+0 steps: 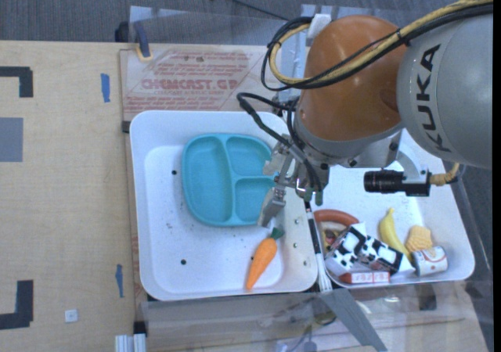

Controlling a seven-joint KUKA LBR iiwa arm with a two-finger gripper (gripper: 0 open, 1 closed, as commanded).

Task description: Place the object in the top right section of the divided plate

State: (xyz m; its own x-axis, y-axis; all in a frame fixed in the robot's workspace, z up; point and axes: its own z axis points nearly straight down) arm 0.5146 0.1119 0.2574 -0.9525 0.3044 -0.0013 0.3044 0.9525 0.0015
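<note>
- My jaws [275, 206] hang at the right edge of the blue plate [223, 178].
- I cannot tell whether they are open, maybe holding nothing.
- The carrot [261, 262] lies just below them.

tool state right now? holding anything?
Tool: at the right edge of the blue divided plate; nothing visibly held; open or closed cannot be told.
</note>
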